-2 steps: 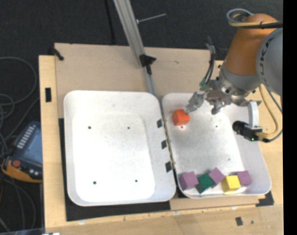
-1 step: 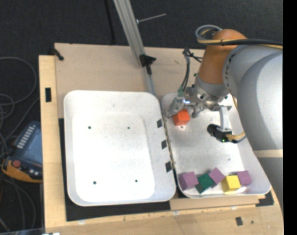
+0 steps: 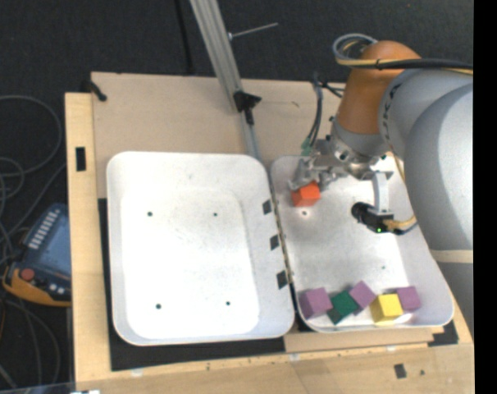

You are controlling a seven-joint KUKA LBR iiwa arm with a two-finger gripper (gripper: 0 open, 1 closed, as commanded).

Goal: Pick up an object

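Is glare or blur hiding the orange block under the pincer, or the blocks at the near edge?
Camera view: soft and slightly grainy overall; the white bin is bright but not washed out; the orange block at the pincer reads clearly, with faint shadow below; the purple, green and yellow blocks stay distinct.

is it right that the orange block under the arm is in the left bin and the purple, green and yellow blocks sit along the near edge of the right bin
Not quite. The camera view shows the orange block in the right bin, near its far left corner, below the gripper. The rest holds: purple blocks, a green block and a yellow block sit along that bin's near edge.
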